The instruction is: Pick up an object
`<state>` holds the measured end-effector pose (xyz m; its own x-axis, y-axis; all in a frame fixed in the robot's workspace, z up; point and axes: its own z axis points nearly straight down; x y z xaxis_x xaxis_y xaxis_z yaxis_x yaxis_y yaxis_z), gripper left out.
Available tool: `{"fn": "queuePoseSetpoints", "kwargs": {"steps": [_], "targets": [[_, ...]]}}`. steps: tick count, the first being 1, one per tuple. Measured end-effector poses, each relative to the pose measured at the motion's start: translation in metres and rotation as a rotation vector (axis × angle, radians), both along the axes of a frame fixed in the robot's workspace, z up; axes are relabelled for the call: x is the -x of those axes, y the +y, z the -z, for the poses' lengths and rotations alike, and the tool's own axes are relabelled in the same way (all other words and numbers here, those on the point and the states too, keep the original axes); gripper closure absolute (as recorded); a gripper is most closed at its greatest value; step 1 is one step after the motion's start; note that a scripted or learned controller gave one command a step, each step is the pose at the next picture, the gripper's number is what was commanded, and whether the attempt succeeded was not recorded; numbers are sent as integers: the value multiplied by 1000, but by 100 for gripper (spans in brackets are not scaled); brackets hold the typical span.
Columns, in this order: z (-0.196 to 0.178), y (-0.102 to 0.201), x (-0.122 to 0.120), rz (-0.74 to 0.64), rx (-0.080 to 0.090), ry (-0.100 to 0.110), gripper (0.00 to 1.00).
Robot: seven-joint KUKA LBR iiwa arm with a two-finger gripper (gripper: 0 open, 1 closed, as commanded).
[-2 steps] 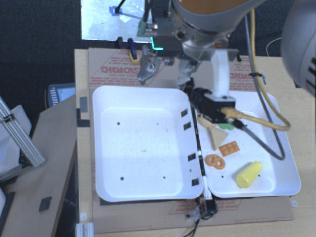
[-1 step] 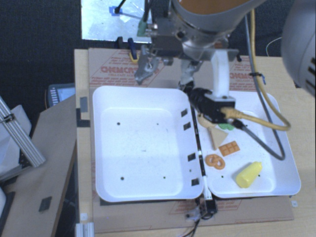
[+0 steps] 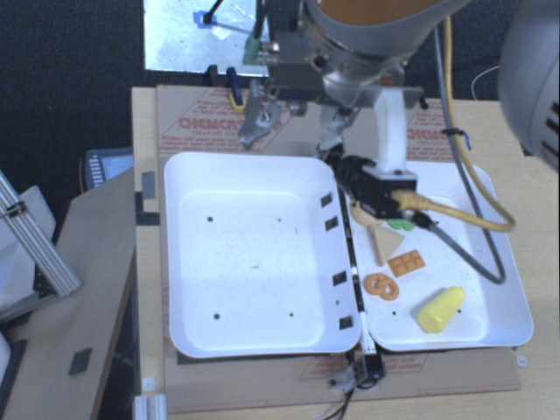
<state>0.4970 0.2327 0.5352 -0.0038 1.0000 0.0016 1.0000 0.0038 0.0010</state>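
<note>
Gripper (image 3: pixel 289 134): raised above the far rim where the two bins meet; two fingers (image 3: pixel 256 125) hanging spread apart, nothing between them.
Left bin (image 3: pixel 188 322): white, shallow, bare floor with a few small dark dots.
Right bin (image 3: pixel 516 326): holds all the loose objects, gathered toward its near-left part.
Yellow object (image 3: pixel 440 310): lying tilted near the front of the right bin, apart from the others.
Orange pretzel (image 3: pixel 381 286): flat, just beside the divider (image 3: pixel 350 252).
Orange cracker (image 3: pixel 405 263): square, just behind the pretzel, beside a tan wedge (image 3: pixel 378 239).
Green piece (image 3: pixel 402 225): partly hidden under the black fitting.
In the way: black fitting (image 3: pixel 376 186) and yellow cable (image 3: pixel 477 208) hanging over the right bin's far-left corner; grey cable trailing across the bin's middle.
Edges: black clips along the divider; cardboard sheet (image 3: pixel 201 116) under both bins.
Open room: right bin's near-right corner and the whole left floor.
</note>
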Motion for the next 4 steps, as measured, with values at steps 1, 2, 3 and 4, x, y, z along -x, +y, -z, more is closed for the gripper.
{"fn": "queuePoseSetpoints", "kwargs": {"steps": [1,2,3,4], "targets": [[0,0,0,0,0,0,0],[0,0,0,0,0,0,0],[0,0,0,0,0,0,0],[0,0,0,0,0,0,0]]}}
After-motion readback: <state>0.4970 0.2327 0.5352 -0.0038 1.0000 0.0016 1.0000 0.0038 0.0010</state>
